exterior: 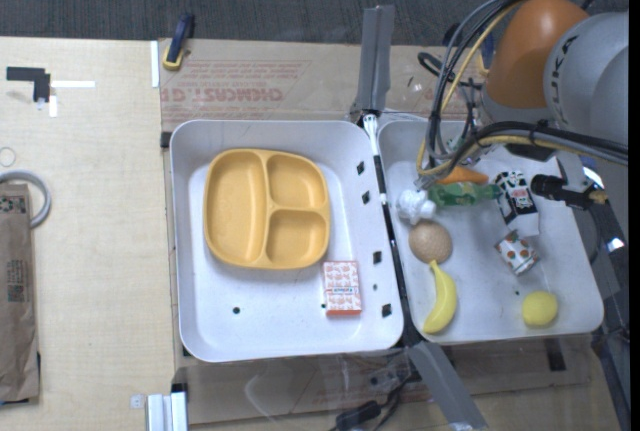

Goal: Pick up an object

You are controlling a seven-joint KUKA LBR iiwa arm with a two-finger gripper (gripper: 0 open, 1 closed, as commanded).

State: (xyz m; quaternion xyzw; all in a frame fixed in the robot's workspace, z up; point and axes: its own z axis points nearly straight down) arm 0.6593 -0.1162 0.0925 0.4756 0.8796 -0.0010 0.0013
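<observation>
The right bin (570, 314) holds a banana (440, 299), a round brown ball-like object (430, 242), a yellow lemon (540, 309), and a small brown-and-white patterned box (517, 253). A white lumpy item (414, 207) and an orange-and-green carrot-like piece (462, 186) lie at the bin's upper left. A small black-and-white carton (515, 195) is beside them. My gripper (442, 177) hangs over the carrot-like piece, under a bundle of cables that hides its tip. The grey arm with its orange band (530, 49) comes in from the upper right.
The left bin (190, 259) carries a yellow divided plate (267, 209) and a small red box (342, 287) near its lower right. Cardboard (240, 79) lies behind the bins, with a yellow-and-blue tool (179, 41) on it. A brown paper bag (15, 289) sits at the far left.
</observation>
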